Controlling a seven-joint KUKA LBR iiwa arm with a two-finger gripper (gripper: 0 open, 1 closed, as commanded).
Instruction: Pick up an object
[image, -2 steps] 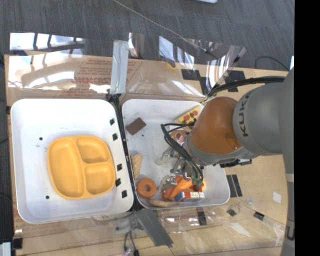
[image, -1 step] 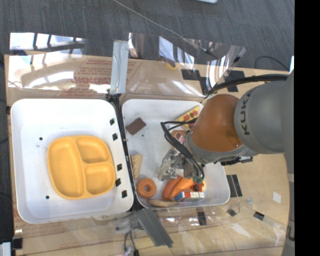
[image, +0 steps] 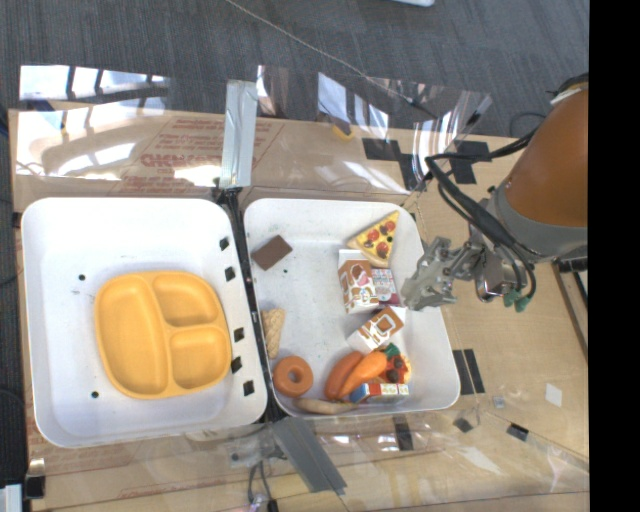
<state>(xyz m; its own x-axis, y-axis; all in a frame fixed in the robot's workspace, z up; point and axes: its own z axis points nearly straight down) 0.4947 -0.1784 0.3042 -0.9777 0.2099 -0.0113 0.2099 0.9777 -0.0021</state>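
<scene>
A yellow divided tray (image: 160, 332) lies in the left white bin (image: 50, 230) — clear plastic sheeting (image: 400, 110) beyond.

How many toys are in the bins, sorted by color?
Yellow: 2, divided plate, pizza slice
Brown: 2, chocolate square, doughnut
Orange: 1, carrot
White cartons: 2, and
Tan: 1, cone
Total: 8

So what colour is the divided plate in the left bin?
Yellow-orange divided plastic plate, plain; clearest in the camera view.

The grey arm (image: 545, 210) with its orange band is reaching in from 3 o'clock, and its gripper (image: 425, 285) is pointing toward 9 o'clock.
</scene>
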